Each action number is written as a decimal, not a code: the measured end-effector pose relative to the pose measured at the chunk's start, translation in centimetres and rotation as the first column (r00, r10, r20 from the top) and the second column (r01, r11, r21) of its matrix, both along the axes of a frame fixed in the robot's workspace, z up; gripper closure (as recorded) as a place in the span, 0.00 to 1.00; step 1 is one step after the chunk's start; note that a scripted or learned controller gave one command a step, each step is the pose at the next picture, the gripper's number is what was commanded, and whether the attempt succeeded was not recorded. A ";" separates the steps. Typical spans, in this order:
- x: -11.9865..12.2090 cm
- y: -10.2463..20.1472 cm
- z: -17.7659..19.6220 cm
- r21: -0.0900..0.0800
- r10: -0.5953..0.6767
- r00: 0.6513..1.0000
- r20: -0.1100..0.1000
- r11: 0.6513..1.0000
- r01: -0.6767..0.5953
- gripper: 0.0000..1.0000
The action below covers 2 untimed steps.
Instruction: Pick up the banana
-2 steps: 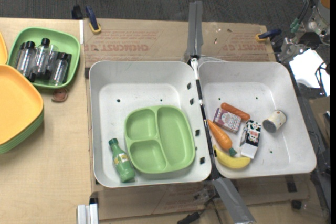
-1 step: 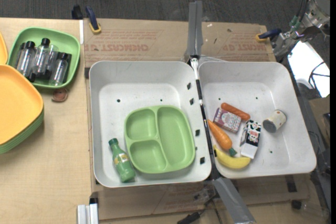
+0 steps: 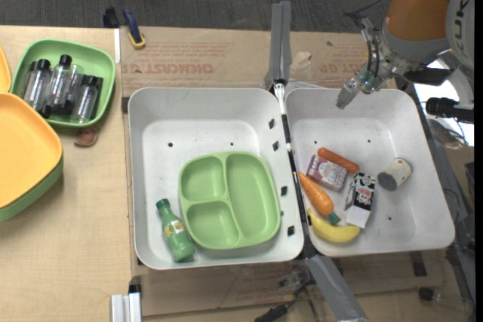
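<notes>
Camera view, banana (image 3: 334, 229) lying left-right, ends curling up, tool (image 3: 356, 89) grip state unclear

I see the gripper (image 3: 355, 91) hanging over the right bin's (image 3: 423, 237) far edge, well apart from the banana (image 3: 334, 230), which lies at the near wall beside a carrot (image 3: 318, 194) and milk carton (image 3: 362, 199).

On my feed the left bin (image 3: 143, 162) holds a green divided tray (image 3: 229, 200) with a green bottle (image 3: 174, 231) lying beside it. The right bin (image 3: 423, 162) holds a carrot (image 3: 317, 193), a sausage (image 3: 338, 159), a purple packet (image 3: 327, 175), a small carton (image 3: 361, 200) and a grey-ended cup (image 3: 394, 173) on its side. Off left on the bench — a green dish (image 3: 98, 64) of dark-capped bottles (image 3: 60, 87), yellow plates (image 3: 26, 154) stacked below.
</notes>
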<state>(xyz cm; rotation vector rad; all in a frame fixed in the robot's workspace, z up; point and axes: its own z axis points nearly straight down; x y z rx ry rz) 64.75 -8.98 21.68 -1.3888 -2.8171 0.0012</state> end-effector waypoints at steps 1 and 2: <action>0.2 0.4 -1.4 -0.001 -0.362 0.932 0.000 0.932 0.362 1.00; -0.8 -2.9 -6.3 0.000 -0.199 0.980 0.001 0.980 0.199 1.00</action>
